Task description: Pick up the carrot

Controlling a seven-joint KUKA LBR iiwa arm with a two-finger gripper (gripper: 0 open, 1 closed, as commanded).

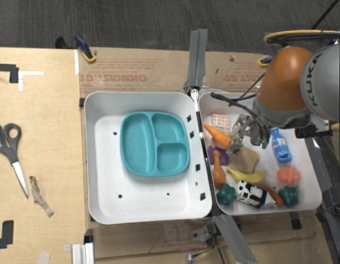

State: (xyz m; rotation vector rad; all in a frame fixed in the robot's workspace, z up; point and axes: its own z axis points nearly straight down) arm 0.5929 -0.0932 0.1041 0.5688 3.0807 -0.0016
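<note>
The orange carrot [217, 135] lies slanted in the right bin [310, 164], close to its left wall, tip pointing up-left. My gripper [240, 134] hangs low over the bin just right of the carrot's thick end, at or very near it. The grey wrist and orange band [283, 81] rise behind it toward the upper right. I cannot make out whether the carrot is gripped or merely beside the tool.
Crowded around the carrot are a purple eggplant [221, 157], a brown bread piece [246, 159], a banana [248, 175], a blue bottle [280, 146], a pink toy [288, 175] and a black-and-white toy [250, 194]. The left bin [98, 164] holds a teal divided plate [156, 143]. Scissors [11, 150] lie far left.
</note>
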